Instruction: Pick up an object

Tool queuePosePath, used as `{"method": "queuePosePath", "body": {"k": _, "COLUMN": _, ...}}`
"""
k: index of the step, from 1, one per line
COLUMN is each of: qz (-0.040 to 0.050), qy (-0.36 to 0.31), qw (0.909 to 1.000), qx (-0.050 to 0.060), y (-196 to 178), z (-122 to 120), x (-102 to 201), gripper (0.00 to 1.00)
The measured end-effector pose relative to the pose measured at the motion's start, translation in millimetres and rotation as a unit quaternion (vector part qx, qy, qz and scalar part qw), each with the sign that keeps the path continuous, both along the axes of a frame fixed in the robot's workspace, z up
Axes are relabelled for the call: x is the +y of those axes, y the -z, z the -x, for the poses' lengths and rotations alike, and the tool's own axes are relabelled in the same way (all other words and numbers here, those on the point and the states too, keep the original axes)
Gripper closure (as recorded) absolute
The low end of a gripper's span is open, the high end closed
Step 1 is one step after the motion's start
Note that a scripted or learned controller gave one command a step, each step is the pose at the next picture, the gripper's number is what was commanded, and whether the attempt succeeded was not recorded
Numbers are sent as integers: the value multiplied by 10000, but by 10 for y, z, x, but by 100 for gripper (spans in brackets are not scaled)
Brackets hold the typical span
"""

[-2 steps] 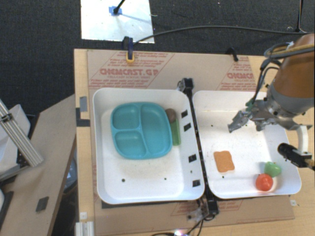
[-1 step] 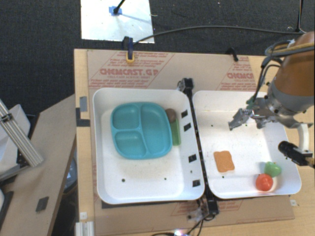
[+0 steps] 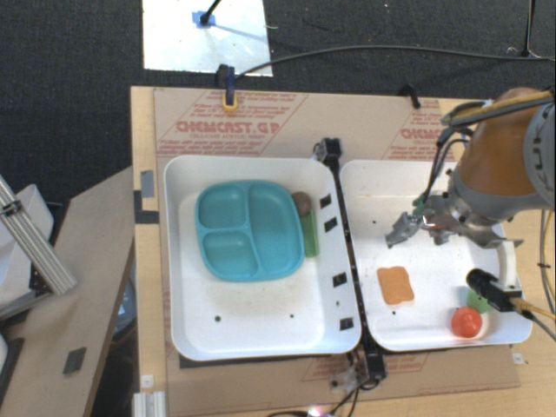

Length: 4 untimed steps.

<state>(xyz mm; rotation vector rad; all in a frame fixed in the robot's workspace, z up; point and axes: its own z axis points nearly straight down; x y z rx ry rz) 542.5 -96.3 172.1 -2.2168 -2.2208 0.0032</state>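
Camera view, looking down on both bins, and the tool [image 3: 401, 230] hangs over the right bin [image 3: 375, 194], around the middle of it. Open or closed? Can't tell from up here, it's a grey tangle at this angle, and nothing shows in its grip.

Nearest candidate is the orange piece [image 3: 395, 285], lying flat on the bin floor just below the tool in this view, apart from it. It looks like a toy slice of toast: light, I'd judge, thin and fairly stiff. It sits low to the floor, so there's not much to bite on. Best bet is a straight drop, pinching two opposite edges. It could skid on that smooth white floor if the tool lands off-centre.

Room is good: bare floor on every side of it, and the bin's left wall is near but not touching. The red ball [image 3: 466, 322] sits in the near right corner, close to the rim, with a green bit [image 3: 476, 301] just beside it. That's tighter, and a round thing may roll. The teal plate [image 3: 248, 231] is over in the left bin [image 3: 261, 315], well apart.
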Motion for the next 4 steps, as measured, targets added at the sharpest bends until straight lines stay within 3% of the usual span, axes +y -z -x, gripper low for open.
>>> {"method": "queuePosePath", "body": {"k": 2, "qz": 3, "qy": 8, "qw": 10000, "qx": -14, "y": 893, "z": 89, "x": -42, "gripper": 0}}
{"method": "queuePosePath", "body": {"k": 3, "qz": 5, "qy": 6, "qw": 10000, "qx": -35, "y": 770, "z": 74, "x": -44, "gripper": 100}}
{"method": "queuePosePath", "body": {"k": 4, "qz": 10, "qy": -11, "qw": 10000, "qx": -50, "y": 320, "z": -7, "x": -26, "gripper": 100}}
